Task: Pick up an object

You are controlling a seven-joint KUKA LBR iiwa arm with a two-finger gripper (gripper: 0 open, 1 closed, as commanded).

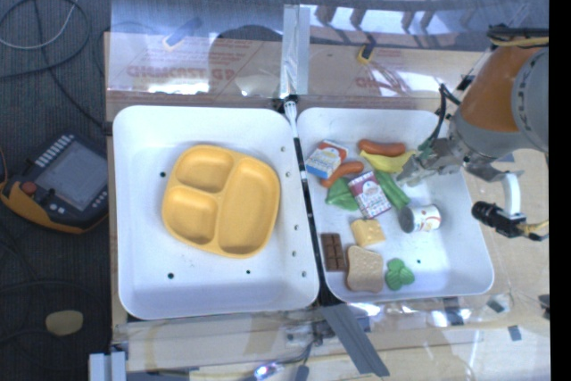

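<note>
While gripper (419,167) hung over right bin (464,268) | banana (385,161) lay just left, touching tip | long axis across | finger state unclear

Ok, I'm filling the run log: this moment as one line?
phase: reaching | gripper: low in right white bin, by yellow toy banana | nothing seen held

The light is bright and even from overhead, washing the two white bins (134,192) almost featureless and leaving only thin soft shadows under the yellow divided plate (220,199) and the toy food. Strong glare streaks the clear plastic sheeting (384,18) behind the bins and along the near edge of the tabletop (268,343). The picture is slightly soft throughout, with the dark carpet (53,299) grainy.
</note>
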